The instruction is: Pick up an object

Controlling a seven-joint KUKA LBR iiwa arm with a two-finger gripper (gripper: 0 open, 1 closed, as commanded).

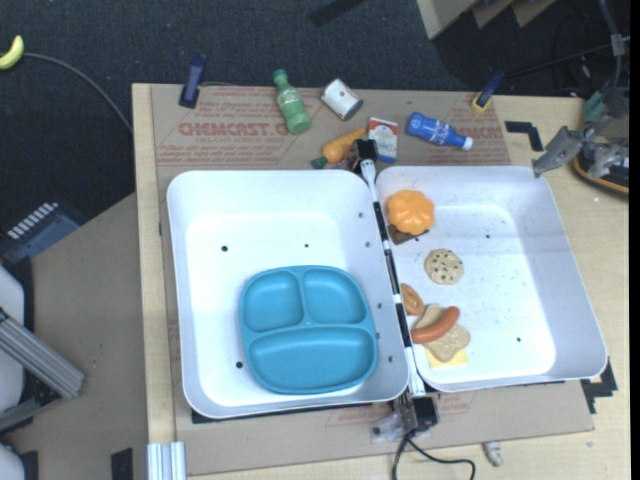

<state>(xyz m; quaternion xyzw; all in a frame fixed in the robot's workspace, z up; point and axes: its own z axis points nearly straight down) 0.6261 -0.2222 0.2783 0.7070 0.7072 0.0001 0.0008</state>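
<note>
Jaws (560,153) sat at the far right, outside the right bin (520,268), near its back corner; cannot tell how open, nothing seen held; pickable things lay in the right bin's left half: pumpkin (410,211) against the divider wall, cookie (443,266) just right of it, sausage (436,325), cheese (447,351) and croissant (409,298) bunched near the front-left; likely risk: pumpkin and croissant hug the wall, so a finger could hit the rim; the bunched pile could give a double grab or a slip; cookie lay flat, hard to pinch; right half of that bin was bare, good approach room; blue tray (307,328) took the left bin (200,228); bottles (292,103) lay on the desk (240,123) behind.
</note>
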